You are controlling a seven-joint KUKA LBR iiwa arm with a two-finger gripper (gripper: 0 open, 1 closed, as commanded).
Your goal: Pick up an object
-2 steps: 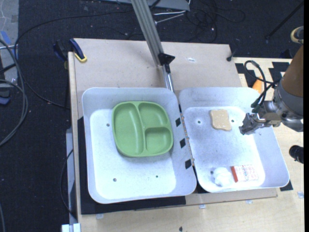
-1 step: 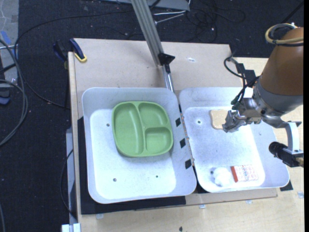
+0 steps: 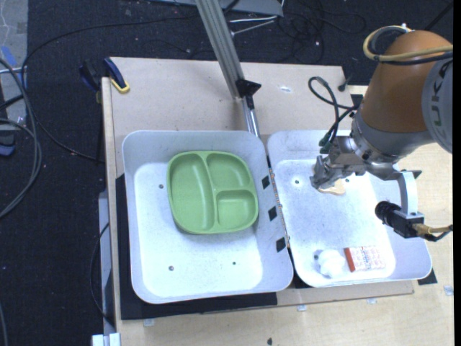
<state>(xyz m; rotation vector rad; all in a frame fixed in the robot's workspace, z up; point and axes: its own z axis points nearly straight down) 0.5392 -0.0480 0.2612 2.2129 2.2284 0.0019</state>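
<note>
Camera view looks down on my counter (image 3: pixel 180 99) with its two white bins. The left bin (image 3: pixel 144 265) holds a green divided plate (image 3: pixel 213 192), lying flat near the middle. The right bin (image 3: pixel 403 265) is where I am working. A white ball (image 3: pixel 330 263) and a red-and-white packet (image 3: pixel 366 258) sit just beside each other near its front wall. A small tan piece (image 3: pixel 333 188) lies further back.

My gripper (image 3: pixel 330 177) is low over that tan piece, which shows just under it. I judge this is my target, since I reach straight down on it. Whether my gripper is spread or pinching it, I cannot tell from this slant. My arm comes in from the right, wrist bent down, orange band (image 3: pixel 403 71) above.
</note>
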